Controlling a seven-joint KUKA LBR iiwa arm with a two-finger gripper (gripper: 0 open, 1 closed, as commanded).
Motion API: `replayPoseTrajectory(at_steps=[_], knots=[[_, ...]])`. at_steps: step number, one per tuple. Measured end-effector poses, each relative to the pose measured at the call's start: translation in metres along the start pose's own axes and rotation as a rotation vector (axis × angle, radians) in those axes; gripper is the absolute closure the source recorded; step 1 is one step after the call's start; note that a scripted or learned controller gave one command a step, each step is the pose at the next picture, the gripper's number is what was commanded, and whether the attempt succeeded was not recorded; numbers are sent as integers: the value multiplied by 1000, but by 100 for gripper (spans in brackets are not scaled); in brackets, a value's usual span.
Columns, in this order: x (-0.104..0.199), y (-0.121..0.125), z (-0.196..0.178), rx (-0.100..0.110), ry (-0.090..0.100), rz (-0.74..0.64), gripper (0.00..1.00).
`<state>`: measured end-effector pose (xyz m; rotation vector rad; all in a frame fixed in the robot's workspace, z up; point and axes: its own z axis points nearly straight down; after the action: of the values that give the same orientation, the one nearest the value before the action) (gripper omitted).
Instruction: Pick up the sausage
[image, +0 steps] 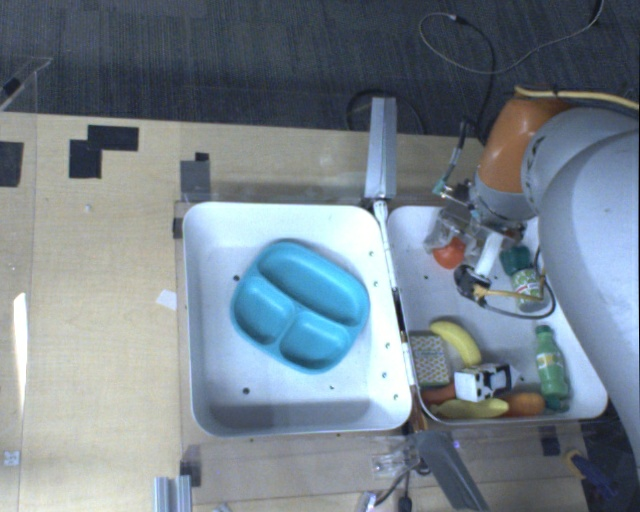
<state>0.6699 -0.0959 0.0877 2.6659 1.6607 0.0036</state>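
We are seeing the grey arm's two-finger gripper (452, 238) reaching into the far end of the right white bin (410, 232), over a red-orange round thing (447, 253); its state we cannot tell. The brownish-orange sausage (526, 403) is lying at the bin's near edge, just beside the green bottle (550, 366).

The arm (590, 190) is smooth grey with an orange band (510, 140) above the wrist and thin black cables.

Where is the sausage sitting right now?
In the camera view, the sausage lies in the right bin, along its near edge, between the lower banana and the green bottle.
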Motion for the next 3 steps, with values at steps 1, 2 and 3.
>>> replayPoseTrajectory(at_steps=[1,2,3], knots=[[8,-5,0,3,-3,172,100],[9,-6,0,10,-1,383,100],[70,-41,-99,-3,3,486,100]])
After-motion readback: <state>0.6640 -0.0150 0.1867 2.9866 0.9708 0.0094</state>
